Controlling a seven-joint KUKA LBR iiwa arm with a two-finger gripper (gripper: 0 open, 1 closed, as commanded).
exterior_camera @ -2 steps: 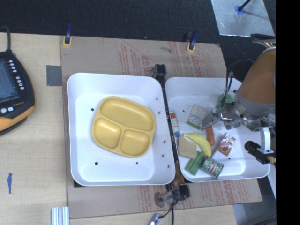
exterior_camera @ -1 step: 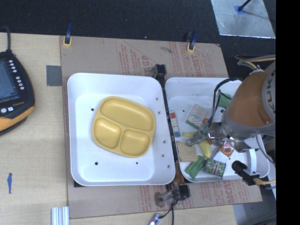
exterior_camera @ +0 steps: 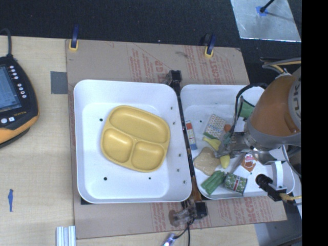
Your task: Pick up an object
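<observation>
Camera view: our gripper (exterior_camera: pixel 228 148) is down in the right bin (exterior_camera: pixel 205 94) among the clutter, and whether it grips anything we cannot tell. Beside it lie a yellow piece (exterior_camera: pixel 224 161) and a green packet (exterior_camera: pixel 212 181). A yellow tray (exterior_camera: pixel 135 137) sits in the left bin (exterior_camera: pixel 89 183).

Tray (exterior_camera: pixel 135 138) in left bin (exterior_camera: pixel 87 178)

- Yellow tray (exterior_camera: pixel 135 144) lies in the left bin (exterior_camera: pixel 87 183).
- Right bin (exterior_camera: pixel 197 99), beside the left bin, holds small packets (exterior_camera: pixel 225 181).
- Hand (exterior_camera: pixel 231 146) hangs low among those packets.
</observation>
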